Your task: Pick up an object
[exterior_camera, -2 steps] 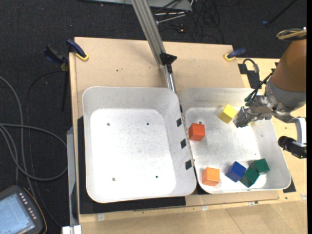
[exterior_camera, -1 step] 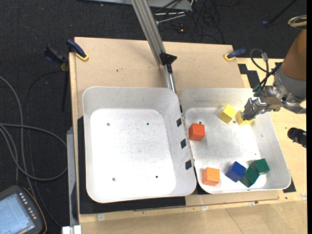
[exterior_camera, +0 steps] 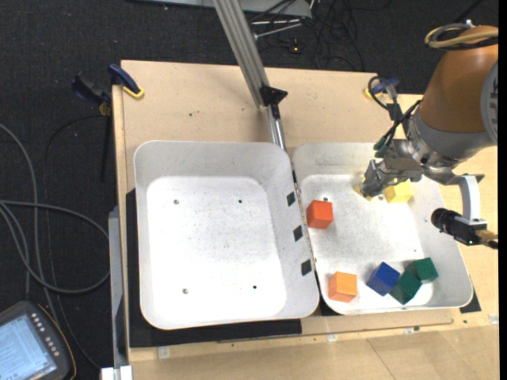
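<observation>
In the right bin lie several small blocks. A yellow block sits at the bin's back right, partly hidden under my gripper, which hangs low right over its left part. A red-orange cube lies to the gripper's left, near the bin's left wall. Along the front of the bin are an orange cube, a blue cube and two green blocks close together.
The left bin stands beside the right one, with a raised divider edge between them. A slanted metal pole rises behind the bins. Clamps sit at the bench's back corners.
</observation>
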Controlling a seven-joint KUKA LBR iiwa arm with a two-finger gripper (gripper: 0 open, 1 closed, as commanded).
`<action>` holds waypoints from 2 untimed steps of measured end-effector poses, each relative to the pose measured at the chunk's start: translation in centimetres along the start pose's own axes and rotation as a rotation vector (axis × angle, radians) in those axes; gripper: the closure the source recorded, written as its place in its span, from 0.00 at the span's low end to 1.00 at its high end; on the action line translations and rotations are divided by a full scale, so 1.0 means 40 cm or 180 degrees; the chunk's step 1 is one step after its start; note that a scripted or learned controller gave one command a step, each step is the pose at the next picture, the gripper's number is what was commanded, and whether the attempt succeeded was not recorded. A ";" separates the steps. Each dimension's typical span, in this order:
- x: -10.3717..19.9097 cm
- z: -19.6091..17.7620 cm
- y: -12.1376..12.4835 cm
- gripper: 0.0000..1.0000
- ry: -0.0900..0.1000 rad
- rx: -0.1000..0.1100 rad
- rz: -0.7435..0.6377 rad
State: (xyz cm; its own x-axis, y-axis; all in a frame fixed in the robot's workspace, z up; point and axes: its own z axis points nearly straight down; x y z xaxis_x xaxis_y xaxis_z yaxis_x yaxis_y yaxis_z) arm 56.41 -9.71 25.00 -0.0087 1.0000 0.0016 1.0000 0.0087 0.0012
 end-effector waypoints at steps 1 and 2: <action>0.132 0.033 -0.021 1.00 0.0001 0.0008 0.0004; 0.245 0.033 -0.021 1.00 0.0000 0.0006 0.0001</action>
State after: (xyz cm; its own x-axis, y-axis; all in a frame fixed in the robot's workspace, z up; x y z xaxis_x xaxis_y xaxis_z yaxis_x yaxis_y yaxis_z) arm 55.47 0.08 23.70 -0.0085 1.0000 0.0017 1.0000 0.0085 -0.0006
